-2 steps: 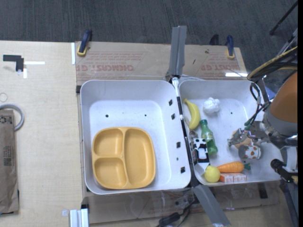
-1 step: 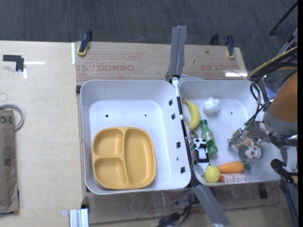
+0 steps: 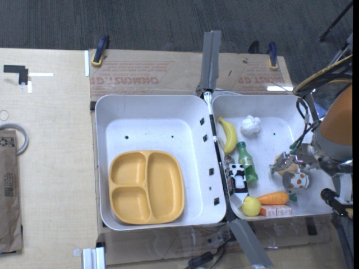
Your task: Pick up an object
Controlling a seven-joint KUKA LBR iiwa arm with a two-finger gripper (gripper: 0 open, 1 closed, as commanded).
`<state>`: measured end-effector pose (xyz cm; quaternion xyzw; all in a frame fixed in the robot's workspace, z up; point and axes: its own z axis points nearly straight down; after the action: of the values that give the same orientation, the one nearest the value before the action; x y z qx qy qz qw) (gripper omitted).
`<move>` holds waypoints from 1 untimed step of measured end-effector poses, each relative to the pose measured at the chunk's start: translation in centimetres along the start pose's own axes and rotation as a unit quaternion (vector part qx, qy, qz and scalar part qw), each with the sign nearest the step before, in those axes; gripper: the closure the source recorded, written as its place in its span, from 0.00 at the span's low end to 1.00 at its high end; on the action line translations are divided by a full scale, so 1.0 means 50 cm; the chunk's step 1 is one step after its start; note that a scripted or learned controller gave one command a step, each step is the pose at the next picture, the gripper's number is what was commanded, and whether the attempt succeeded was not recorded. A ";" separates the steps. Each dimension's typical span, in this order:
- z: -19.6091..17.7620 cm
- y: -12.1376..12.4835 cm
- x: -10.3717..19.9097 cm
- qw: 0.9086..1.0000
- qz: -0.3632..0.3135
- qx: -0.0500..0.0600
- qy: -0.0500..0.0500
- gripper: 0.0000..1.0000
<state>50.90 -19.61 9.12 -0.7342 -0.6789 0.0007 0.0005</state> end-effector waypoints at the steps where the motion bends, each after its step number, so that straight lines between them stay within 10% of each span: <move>1: 0.000 0.000 0.000 1.000 0.000 0.000 0.000 0.00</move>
<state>50.90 -19.61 9.12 -0.7342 -0.6789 0.0007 0.0005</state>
